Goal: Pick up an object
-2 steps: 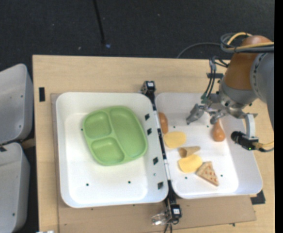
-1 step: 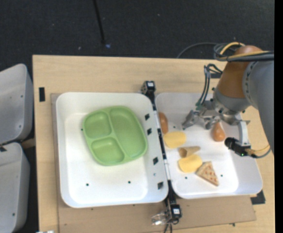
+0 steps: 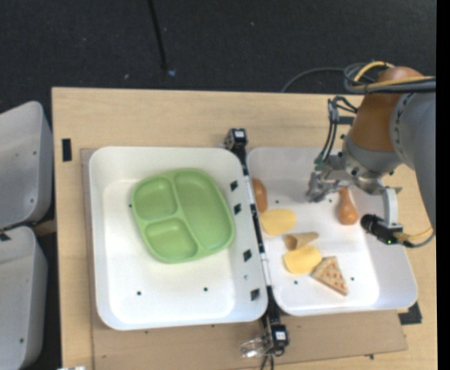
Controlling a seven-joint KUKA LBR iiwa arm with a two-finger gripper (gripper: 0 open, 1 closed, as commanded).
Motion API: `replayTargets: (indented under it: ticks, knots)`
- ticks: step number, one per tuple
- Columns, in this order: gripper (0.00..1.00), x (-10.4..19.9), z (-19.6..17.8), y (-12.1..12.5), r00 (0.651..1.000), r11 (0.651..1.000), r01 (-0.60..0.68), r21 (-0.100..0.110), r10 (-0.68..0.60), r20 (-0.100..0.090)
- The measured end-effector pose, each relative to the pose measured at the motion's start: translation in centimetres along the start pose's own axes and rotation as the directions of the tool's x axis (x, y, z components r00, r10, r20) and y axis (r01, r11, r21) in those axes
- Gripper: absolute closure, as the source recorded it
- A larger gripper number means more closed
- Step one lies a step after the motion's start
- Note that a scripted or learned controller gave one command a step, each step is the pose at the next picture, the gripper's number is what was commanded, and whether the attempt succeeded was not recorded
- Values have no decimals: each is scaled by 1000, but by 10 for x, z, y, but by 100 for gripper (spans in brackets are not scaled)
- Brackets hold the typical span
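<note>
Nearest the camera in the right bin (image 3: 387, 284) on the wooden worktop (image 3: 163, 118), a pizza slice (image 3: 331, 275) lay beside a yellow piece (image 3: 302, 260), with another yellow piece (image 3: 277, 221) behind them. Farther back, the gripper (image 3: 320, 185) hung low over bare bin floor, whether released or clenched could not be told. The closest target, an orange drumstick-shaped toy (image 3: 347, 206), lay just right of it, long axis running near-to-far; the left bin (image 3: 102, 284) held a green divided plate (image 3: 183, 214).
</note>
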State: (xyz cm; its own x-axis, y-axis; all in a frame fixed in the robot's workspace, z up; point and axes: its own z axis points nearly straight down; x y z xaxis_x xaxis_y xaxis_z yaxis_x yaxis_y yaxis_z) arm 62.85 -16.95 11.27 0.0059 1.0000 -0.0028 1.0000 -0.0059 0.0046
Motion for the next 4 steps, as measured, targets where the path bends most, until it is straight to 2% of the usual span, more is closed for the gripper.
replayTargets:
  ticks: [1,3,4]
  knots:
    - [100,-6,-45,2,1000,1000,1,-1,-1,-1]
    - [100,-3,-161,8,1000,1000,9,-2,-9,-1]
    - [100,51,-151,17,1000,1000,12,4,-12,-3]
